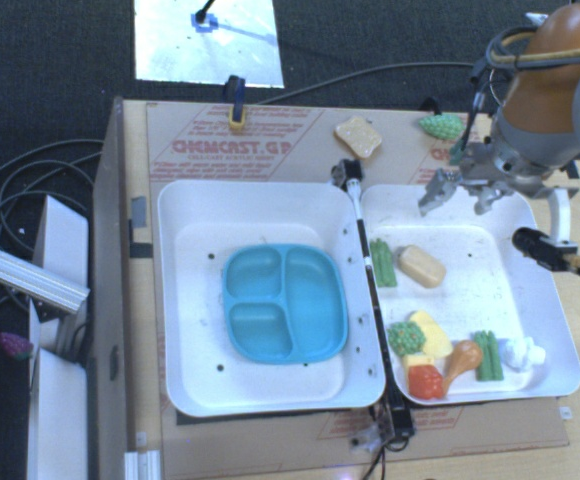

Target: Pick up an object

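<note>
Two white bins; landmark is the right bin (pixel 545 313). Gripper (pixel 462 196) hovers over its far rim, fingers spread, nothing between them. Inside it: tan bread roll (pixel 421 266) near the middle, green beans (pixel 382 263) just beside the roll, mixed toy food cluster (pixel 432 348) at the near edge. Blue divided plate (pixel 283 303) sits in the neighbouring bin.

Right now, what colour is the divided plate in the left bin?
Light blue; the divided plate shows clearly in the camera view.

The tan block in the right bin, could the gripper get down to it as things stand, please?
Probably yes. The tan block lies alone on bare bin floor, apart from the green piece beside it, and the gripper hangs above the bin's far end.
</note>
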Controlling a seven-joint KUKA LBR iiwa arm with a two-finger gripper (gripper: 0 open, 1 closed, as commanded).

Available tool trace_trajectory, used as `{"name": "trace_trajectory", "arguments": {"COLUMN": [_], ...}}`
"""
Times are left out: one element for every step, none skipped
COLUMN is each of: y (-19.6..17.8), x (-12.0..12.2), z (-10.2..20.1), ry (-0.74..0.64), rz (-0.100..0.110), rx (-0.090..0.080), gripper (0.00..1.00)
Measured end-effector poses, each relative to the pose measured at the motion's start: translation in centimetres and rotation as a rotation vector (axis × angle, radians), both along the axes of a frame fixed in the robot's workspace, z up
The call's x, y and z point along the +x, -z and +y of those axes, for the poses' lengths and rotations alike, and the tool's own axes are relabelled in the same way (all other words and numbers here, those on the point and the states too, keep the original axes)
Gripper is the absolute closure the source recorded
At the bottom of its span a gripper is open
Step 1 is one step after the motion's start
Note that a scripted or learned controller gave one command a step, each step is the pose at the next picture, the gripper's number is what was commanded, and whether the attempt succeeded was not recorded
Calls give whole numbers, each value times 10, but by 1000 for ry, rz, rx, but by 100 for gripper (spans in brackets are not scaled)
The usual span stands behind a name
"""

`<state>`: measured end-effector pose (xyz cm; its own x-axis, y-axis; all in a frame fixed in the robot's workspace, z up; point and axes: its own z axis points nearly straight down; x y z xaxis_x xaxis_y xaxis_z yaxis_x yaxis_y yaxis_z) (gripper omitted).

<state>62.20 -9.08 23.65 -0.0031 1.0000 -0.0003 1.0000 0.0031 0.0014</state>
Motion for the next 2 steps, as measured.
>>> {"name": "trace_trajectory", "arguments": {"y": [152, 151], "x": [-59, 3], "z": [7, -65], "ry": [2, 3], "rz": [1, -2], "rx": [0, -2], "gripper": [0, 0]}}
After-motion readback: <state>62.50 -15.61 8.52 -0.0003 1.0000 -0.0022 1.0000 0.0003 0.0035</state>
